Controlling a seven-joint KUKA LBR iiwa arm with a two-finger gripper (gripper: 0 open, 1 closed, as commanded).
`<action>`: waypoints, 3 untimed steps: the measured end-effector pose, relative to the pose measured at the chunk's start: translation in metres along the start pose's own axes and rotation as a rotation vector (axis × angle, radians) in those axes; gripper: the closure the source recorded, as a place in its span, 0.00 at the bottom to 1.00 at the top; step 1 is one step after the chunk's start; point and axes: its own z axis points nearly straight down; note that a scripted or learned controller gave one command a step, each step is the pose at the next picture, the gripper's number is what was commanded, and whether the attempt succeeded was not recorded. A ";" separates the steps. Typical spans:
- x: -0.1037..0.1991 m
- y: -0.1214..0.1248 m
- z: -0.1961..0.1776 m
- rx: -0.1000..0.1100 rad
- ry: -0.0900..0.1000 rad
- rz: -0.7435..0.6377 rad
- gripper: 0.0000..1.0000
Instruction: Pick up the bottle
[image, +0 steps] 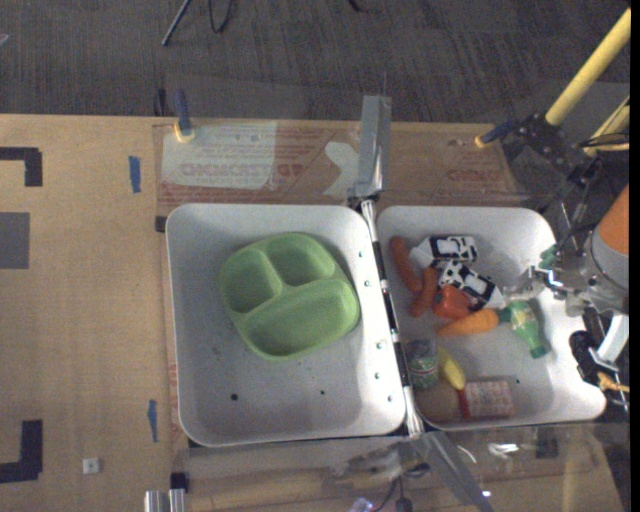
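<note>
You see the green bottle (527, 329) lying in the right bin (500, 218) beside the carrot (470, 322); the gripper (548, 280) seems to hover just above it.

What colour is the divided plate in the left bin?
Light green. The divided plate shows clearly in the camera view, lying in the left bin.

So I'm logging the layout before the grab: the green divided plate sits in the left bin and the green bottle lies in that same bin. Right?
Not quite. The camera view shows the green plate in the left bin, but the green bottle lies in the right bin, near the gripper.
</note>
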 end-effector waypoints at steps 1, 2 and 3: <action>-0.014 0.001 -0.014 -0.009 -0.024 0.014 1.00; 0.030 0.002 0.026 0.038 -0.007 0.127 1.00; 0.060 0.013 -0.086 0.071 -0.019 0.463 1.00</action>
